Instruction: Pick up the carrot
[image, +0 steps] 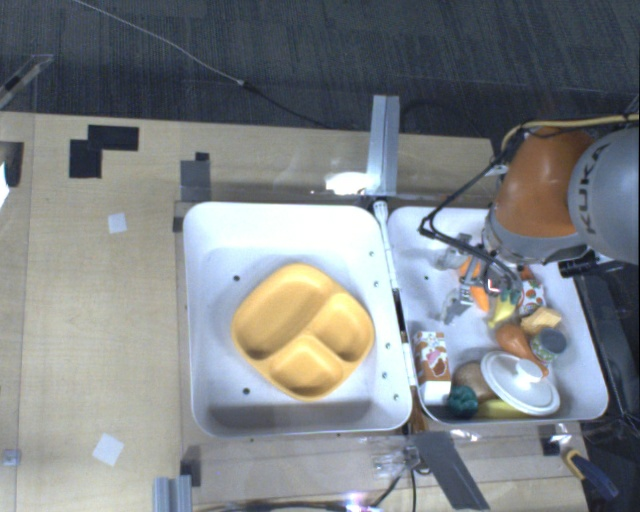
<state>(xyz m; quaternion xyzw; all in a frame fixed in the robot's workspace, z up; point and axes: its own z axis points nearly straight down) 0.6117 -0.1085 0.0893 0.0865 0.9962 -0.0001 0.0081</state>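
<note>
Carrot lies just below the gripper in the right bin; its grip state is unclear.

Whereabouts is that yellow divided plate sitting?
The yellow plate lies in the middle of the left bin, across the divider from the cluttered right bin.

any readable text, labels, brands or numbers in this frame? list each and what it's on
No text can be read here.
Small carton in the right bin: red and white print, too blurred to read.
Arm's grey casing: no readable marking.
Black patches on the bench: plain shapes, no characters.
Yellow divided tray in the left bin: unmarked.
</note>
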